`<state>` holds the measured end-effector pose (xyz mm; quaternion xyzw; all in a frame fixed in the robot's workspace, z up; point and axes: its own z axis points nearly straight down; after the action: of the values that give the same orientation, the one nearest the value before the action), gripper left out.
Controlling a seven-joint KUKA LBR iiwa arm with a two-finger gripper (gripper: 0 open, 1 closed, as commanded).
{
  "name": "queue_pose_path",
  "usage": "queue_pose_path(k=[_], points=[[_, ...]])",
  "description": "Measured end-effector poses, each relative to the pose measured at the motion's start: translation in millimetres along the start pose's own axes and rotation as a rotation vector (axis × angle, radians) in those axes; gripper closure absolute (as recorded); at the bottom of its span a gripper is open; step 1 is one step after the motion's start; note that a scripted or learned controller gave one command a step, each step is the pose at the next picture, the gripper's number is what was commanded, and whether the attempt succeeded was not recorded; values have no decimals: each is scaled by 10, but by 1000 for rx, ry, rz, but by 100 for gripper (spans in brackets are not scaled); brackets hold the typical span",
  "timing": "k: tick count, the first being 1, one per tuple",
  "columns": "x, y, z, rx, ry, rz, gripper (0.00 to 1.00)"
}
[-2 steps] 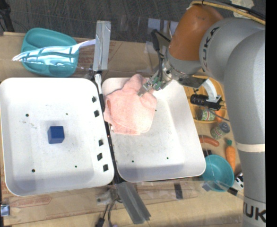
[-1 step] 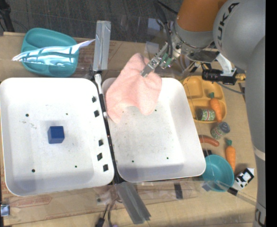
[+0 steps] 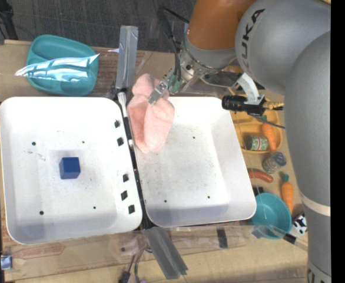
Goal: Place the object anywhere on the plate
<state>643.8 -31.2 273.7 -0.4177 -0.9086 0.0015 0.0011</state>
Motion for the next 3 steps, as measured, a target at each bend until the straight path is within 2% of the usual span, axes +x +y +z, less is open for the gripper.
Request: queue_pose_path(k=[1,2,3], points=[[722,408,205,-1,-1,15,100],[1383,-222,230,-2,-1,-93,100],[2059,206,-35,-2,-2,-81,100]])
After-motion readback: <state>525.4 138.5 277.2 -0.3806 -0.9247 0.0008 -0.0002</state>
